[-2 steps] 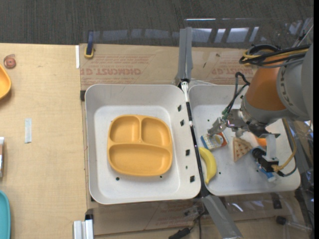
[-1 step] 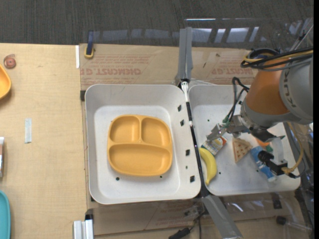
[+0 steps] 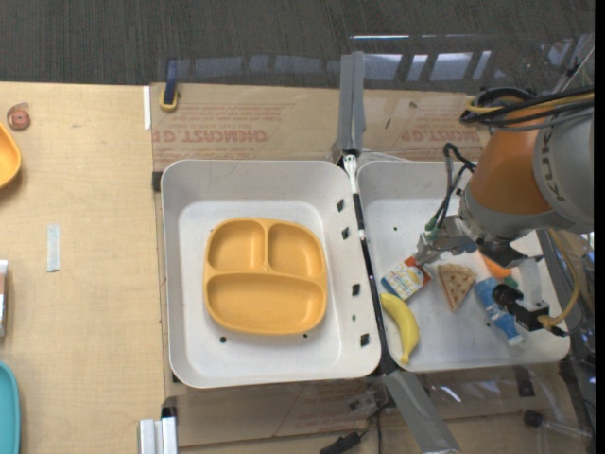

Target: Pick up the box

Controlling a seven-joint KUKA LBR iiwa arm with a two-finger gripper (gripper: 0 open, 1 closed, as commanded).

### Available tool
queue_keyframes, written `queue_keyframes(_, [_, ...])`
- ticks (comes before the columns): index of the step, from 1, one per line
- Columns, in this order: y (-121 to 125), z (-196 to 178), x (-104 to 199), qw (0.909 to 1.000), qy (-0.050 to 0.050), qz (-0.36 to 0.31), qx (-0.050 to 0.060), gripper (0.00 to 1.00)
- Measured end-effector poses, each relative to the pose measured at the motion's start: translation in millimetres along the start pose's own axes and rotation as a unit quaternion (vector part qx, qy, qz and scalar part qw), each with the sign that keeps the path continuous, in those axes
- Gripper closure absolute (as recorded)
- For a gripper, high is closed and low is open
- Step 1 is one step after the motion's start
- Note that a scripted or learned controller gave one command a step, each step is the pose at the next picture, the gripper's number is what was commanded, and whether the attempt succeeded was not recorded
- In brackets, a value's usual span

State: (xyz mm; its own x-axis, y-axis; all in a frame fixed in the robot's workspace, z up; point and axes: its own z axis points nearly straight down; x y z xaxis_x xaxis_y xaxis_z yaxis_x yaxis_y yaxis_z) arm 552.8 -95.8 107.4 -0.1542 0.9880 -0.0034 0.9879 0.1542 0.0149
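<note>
Box (image 3: 404, 279) lies flat in right bin (image 3: 444, 343), beside banana (image 3: 403, 324). Looks light, thin card, easily crushed; best pinched across narrow sides. Claw (image 3: 427, 252) poised at its upper corner; spread impossible to tell.

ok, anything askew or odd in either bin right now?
Nothing spilled or damaged. The box lies tilted beside the banana in the right bin, with the gripper right above it. The yellow plate sits flat in the left bin.

Dark grey carpet floor (image 3: 236, 26) along top; pale wooden worktop (image 3: 85, 206) at left; printed cardboard sheet (image 3: 255, 126), possibly flattened packaging, behind bins.
</note>
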Motion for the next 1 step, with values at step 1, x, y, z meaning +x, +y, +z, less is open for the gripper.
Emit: queue_keyframes(1, [-0.1,0.0,-0.1,1.0,0.0,0.0,0.0,0.0])
